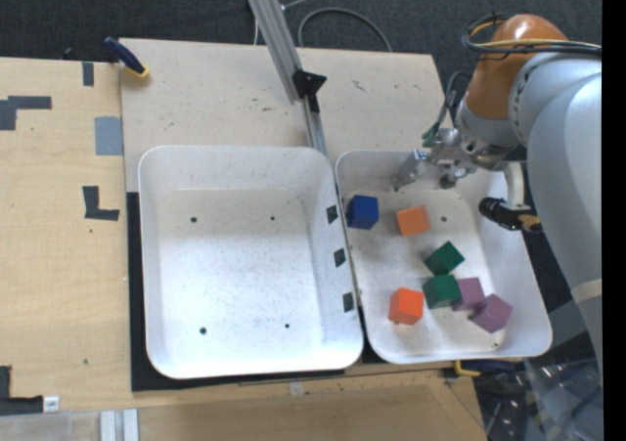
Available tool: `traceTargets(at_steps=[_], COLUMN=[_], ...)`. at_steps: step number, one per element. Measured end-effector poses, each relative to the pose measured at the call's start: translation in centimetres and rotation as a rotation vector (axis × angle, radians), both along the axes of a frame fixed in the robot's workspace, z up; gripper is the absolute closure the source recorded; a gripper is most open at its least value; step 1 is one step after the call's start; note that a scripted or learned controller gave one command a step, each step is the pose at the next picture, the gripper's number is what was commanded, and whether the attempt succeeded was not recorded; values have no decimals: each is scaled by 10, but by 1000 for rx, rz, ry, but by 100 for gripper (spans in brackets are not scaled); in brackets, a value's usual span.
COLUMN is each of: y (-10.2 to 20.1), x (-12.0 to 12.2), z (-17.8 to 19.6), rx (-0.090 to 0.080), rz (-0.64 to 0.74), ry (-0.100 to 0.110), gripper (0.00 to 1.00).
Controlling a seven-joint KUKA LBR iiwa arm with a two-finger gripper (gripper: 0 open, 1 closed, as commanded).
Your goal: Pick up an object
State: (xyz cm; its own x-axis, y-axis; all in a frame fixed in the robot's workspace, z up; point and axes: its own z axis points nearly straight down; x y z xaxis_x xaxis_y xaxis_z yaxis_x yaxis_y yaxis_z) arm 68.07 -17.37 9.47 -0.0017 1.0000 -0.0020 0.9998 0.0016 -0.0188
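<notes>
Seven cubes crowd the right bin; the tool, fingers spread and empty, could clip the orange cube aside.

even bright overhead light, soft shadows, slightly grainy, mild blur

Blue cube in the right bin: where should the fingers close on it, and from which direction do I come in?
Probably straight down from above. The blue cube sits alone near the right bin's left wall, apart from the upper orange cube. Close on its near and far faces: the wall crowds its left face, while those two look open. The gripper is above and to its right.
</notes>
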Motion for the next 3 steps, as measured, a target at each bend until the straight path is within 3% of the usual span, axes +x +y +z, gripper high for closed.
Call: traceTargets(at_steps=[1,2,3], y=[39,50,83], x=[-36,-4,-22], z=[-3,-4,-3], rx=[3,-1,2], rz=[1,-3,1], ry=[-15,2,-15], gripper=[0,0,0])
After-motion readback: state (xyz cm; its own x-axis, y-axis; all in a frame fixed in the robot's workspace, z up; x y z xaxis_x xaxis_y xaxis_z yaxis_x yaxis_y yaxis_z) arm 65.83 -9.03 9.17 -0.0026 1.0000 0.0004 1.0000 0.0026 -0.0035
